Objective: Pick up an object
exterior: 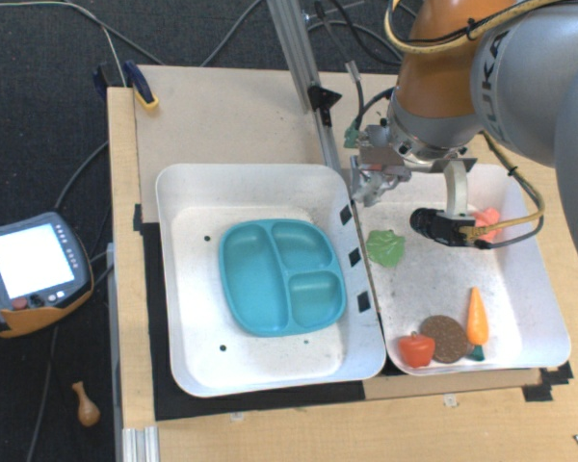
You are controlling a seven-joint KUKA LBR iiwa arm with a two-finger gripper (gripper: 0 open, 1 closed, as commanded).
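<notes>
My hand (364, 189) hovers over the far left corner of the right bin (520, 277), beside the shared rim; I cannot tell if it is open or closed. A green toy (385, 247) lies just nearer, with open floor around it.

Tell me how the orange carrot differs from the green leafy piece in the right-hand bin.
The carrot is orange; the leafy piece is green. The carrot is long and tapered, the leafy piece squat and crumpled. The carrot lies at the near end beside a brown disc, while the leafy piece lies alone by the wall nearest the other bin. Both rest in the right bin.
</notes>
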